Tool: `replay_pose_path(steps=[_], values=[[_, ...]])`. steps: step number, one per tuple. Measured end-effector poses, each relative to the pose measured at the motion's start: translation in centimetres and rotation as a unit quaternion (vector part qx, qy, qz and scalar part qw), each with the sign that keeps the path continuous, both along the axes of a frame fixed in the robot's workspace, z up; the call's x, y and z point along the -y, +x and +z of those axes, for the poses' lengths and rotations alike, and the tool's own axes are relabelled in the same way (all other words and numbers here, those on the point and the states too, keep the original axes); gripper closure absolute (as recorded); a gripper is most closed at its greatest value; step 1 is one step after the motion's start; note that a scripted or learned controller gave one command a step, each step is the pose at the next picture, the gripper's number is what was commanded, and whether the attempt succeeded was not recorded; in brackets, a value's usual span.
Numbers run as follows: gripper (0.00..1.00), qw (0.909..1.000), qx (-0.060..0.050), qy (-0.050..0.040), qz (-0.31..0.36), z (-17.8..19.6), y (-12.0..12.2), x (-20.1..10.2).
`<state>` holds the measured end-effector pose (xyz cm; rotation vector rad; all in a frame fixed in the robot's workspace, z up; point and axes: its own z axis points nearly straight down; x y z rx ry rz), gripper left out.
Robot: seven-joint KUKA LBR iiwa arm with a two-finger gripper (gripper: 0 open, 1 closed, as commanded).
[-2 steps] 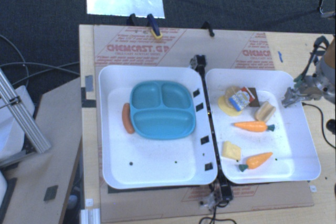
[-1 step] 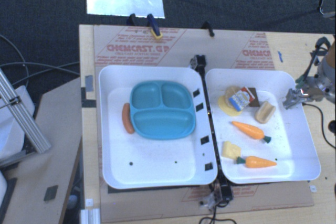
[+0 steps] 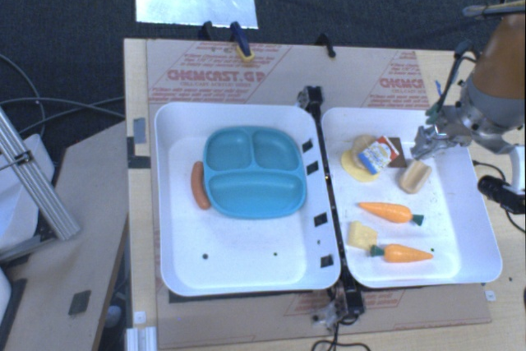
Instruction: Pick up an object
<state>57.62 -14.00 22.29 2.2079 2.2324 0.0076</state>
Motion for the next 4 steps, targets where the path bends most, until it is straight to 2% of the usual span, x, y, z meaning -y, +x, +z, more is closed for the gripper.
replay_pose_path(steps=[1,2,3,4], values=[[1.00,1.0000,-0.003,-0.0001,-0.002,-0.8,-3.2,-4.2],[1.00,1.0000,0.000,-0.0006,-0.001,2.3,-2.5,-7.0],[0.00,1.0000,-0.001,-0.0011,-0.003,2.2,-2.5,-6.8],[0.00,0.9999,-0.009,-0.0004,-0.007,-10.5,-7.0,-4.8]])
